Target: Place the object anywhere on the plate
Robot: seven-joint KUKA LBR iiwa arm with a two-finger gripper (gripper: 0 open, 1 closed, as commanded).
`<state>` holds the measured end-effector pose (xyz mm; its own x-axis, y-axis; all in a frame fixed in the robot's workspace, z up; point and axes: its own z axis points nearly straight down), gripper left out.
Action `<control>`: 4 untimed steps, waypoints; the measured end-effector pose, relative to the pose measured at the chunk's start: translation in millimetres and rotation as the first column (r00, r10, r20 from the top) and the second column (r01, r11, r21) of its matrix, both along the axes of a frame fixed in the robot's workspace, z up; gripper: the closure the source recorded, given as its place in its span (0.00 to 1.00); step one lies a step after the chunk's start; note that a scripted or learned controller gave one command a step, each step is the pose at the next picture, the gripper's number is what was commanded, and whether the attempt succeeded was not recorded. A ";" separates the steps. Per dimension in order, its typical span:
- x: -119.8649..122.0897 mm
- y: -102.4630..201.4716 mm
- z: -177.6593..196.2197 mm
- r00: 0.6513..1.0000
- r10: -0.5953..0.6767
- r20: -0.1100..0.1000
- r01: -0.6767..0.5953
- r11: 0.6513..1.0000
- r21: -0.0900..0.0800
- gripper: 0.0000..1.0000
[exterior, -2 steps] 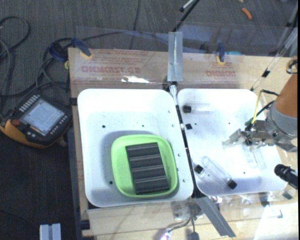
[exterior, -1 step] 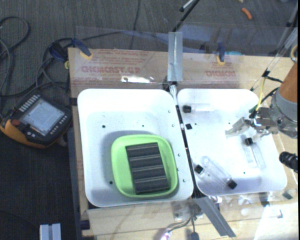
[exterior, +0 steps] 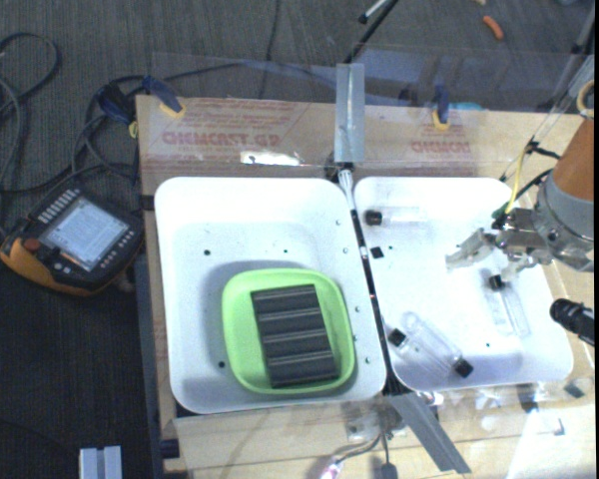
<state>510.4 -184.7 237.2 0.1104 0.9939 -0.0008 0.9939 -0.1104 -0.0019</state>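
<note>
From the camera above the bench, the left bin [exterior: 180, 267] holds a light green plate [exterior: 238, 352], square with rounded corners and a raised rim, lying toward the bin's near side. On the plate rests a dark grey block [exterior: 295, 334], rectangular and ribbed across its top by shallow grooves into four bands; it lies squarely inside the rim, its long side running from far to near and slightly tilted.

The right bin [exterior: 429, 357] carries several small clear tubes with black caps: one [exterior: 391, 216] near the far left corner, another [exterior: 431, 341] lying at a slant near the near edge, and a third [exterior: 506, 302] by the right side. They are thin and see-through, so their outlines are hard to follow.

The arm [exterior: 577, 183] enters from the right, its orange band at the frame's edge above the grey wrist. The gripper [exterior: 484, 250] hangs over the right bin's far right part, well apart from the plate. Its metal fingers blur into the white floor, and whether the jaws stand wide or narrow cannot be told.

A teach pendant [exterior: 75, 239] lies on the floor left of the bench.
</note>
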 end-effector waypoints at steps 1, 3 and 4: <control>31.4 3.5 22.5 0.998 -0.064 0.000 0.064 0.998 -0.002 0.00; 82.3 119.2 116.2 1.000 0.021 0.002 -0.021 1.000 -0.004 0.00; 111.4 165.6 60.2 0.999 -0.048 0.000 0.048 0.999 -0.003 0.00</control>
<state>621.8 -19.1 297.5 0.1584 0.9874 -0.0040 0.9874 -0.1585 -0.0018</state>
